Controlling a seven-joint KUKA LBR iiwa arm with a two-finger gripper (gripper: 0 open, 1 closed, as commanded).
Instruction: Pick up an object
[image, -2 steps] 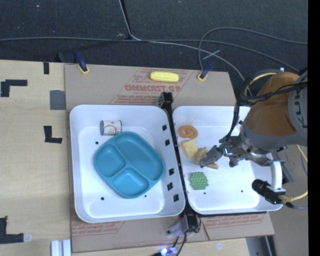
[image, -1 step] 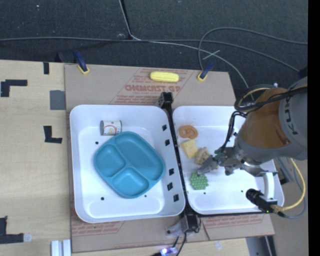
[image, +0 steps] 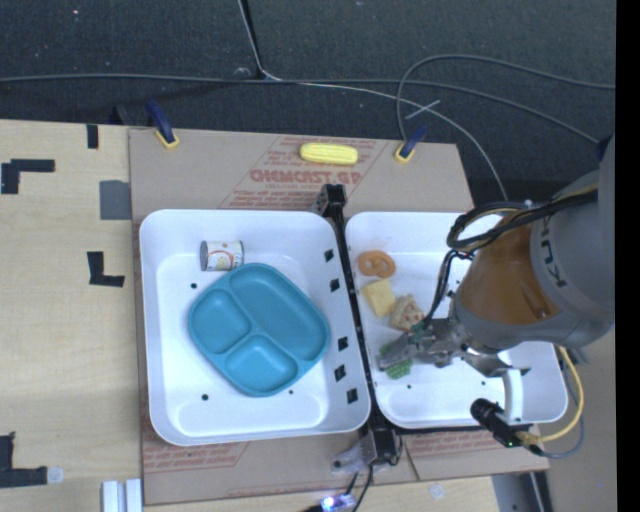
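The arm (image: 540, 275) is reaching in over the right bin (image: 545, 400), its gripper (image: 400, 355) hanging low near the bin's left wall; whether it is spread or closed cannot be told; a green item (image: 399, 369) is lying just under its tip; a tan block (image: 406, 313), a yellow wedge (image: 378, 297) and a pretzel (image: 376, 264) are sitting just beyond; the left bin (image: 165, 300) is carrying a blue tray (image: 258, 328) and a can (image: 221, 256); a yellow piece (image: 328, 153) is lying on the cardboard (image: 250, 175)
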